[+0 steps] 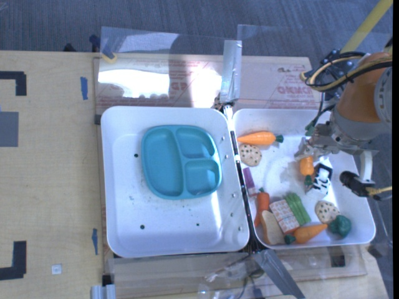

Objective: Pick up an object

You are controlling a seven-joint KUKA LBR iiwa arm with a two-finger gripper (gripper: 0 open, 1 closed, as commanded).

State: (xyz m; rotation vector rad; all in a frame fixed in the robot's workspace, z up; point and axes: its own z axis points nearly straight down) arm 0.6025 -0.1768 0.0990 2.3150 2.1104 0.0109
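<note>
Small orange carrot-like toy [306, 165], perhaps plastic, beneath hand [310, 147].

A small orange carrot-like piece [307, 166] sits upright near the back right of the right-hand white bin [368, 220], directly below the gripper [310, 148]. Just beside it, to the right, lies a black-and-white toy [322, 175]; whether the fingers grip the orange piece cannot be told.
</note>
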